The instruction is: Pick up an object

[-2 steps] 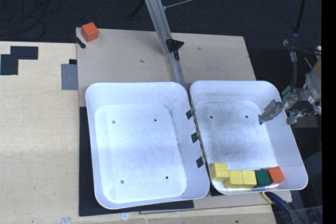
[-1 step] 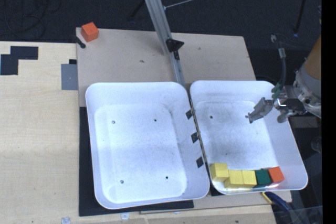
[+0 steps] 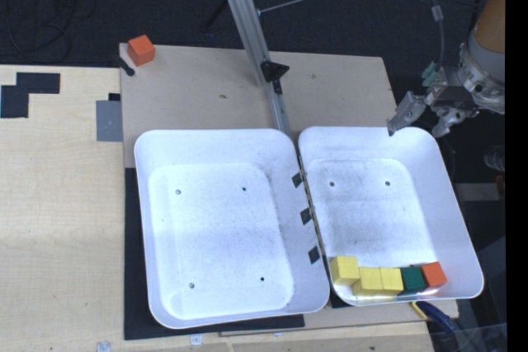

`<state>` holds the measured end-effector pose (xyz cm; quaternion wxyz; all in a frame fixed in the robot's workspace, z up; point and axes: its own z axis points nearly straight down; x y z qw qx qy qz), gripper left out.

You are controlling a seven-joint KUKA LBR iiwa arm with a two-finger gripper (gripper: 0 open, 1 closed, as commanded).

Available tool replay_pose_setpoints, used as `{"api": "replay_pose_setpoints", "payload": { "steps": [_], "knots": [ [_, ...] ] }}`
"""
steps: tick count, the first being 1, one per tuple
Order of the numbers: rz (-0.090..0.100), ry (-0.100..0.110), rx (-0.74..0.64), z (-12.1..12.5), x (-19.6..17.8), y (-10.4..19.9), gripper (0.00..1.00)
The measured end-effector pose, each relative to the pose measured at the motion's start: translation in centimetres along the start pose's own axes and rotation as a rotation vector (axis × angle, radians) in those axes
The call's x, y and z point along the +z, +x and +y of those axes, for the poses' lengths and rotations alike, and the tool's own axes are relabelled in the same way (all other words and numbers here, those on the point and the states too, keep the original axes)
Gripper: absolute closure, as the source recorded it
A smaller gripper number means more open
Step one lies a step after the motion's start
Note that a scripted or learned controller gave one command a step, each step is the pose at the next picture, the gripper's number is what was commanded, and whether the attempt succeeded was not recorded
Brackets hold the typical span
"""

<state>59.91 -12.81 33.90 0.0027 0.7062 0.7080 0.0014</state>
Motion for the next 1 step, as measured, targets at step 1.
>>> {"api": "replay_pose_setpoints", "payload": {
  "steps": [1],
  "knots": [
    [0.003,0.008,-0.001,3.73,2.49,4.03,0.00]
  ]
}}
